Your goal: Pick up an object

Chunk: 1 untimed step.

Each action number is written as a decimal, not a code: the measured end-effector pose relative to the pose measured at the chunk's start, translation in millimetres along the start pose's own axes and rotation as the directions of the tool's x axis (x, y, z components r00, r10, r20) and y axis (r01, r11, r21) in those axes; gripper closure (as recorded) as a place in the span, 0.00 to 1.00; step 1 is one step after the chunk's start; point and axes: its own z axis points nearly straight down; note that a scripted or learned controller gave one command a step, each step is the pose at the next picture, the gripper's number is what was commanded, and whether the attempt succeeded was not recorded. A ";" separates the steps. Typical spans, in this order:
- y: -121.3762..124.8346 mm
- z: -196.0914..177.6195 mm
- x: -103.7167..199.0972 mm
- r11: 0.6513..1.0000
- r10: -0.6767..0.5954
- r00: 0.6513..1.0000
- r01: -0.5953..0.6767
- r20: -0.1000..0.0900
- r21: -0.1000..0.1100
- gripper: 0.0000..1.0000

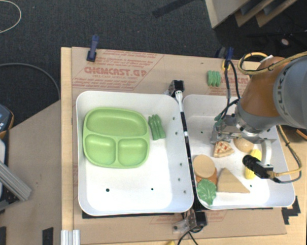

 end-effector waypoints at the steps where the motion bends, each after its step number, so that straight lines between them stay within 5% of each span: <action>1: 29.3 -128.0 -30.3 1.000 -0.002 1.000 0.002 0.006 -0.016 1.00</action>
